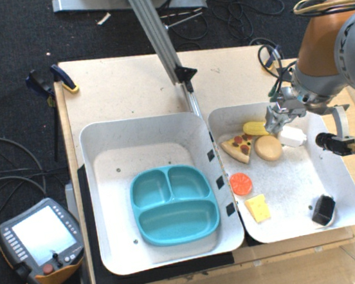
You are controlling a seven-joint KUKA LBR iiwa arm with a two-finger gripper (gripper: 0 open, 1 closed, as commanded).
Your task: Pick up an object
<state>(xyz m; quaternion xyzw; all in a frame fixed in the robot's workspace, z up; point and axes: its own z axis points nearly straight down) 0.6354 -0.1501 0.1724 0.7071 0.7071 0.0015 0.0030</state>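
My gripper [276, 120] hangs low over the back of the right bin [338, 178], just above the right end of a yellow banana [252, 128]. Right beside it lie a tan round bun [269, 149] and a small white block [291, 135]. A pizza slice [237, 148] rests to the left of the bun. Nearer the front lie an orange-red round slice [240, 184], a yellow cheese wedge [258, 208] and a black object [323, 210]. Nothing shows as lifted off the bin floor.
The left bin [105, 180] holds a teal divided plate [172, 203]. A slanted metal pole [157, 37] crosses above the wall between the bins. Cables and a handheld pendant [38, 244] lie off the bench at left.
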